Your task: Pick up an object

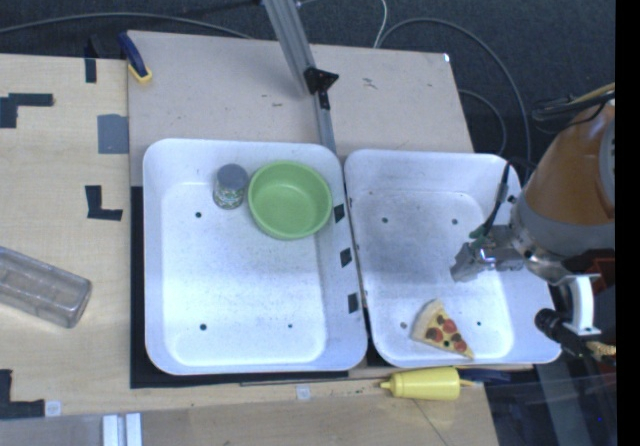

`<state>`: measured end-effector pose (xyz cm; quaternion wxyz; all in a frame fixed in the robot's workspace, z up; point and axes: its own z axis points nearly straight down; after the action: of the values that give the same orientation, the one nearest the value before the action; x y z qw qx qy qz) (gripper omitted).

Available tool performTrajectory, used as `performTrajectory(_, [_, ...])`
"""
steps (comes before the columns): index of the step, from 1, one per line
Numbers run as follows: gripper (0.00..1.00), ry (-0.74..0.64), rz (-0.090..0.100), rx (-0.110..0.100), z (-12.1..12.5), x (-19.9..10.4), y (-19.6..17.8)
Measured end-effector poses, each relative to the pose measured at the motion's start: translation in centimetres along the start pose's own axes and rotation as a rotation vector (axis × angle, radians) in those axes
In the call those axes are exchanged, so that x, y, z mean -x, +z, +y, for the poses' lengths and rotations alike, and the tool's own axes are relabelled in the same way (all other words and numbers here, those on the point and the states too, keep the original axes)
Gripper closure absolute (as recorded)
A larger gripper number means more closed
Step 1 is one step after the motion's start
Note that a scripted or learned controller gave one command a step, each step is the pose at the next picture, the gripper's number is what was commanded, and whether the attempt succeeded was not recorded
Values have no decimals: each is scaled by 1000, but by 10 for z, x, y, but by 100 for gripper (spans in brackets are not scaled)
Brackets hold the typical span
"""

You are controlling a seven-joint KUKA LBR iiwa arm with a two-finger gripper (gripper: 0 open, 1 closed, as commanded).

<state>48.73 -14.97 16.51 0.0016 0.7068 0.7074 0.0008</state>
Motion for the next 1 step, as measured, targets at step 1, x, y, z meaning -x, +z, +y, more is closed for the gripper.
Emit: performTrajectory(1, [100,-1,0,0,11,4,-51])
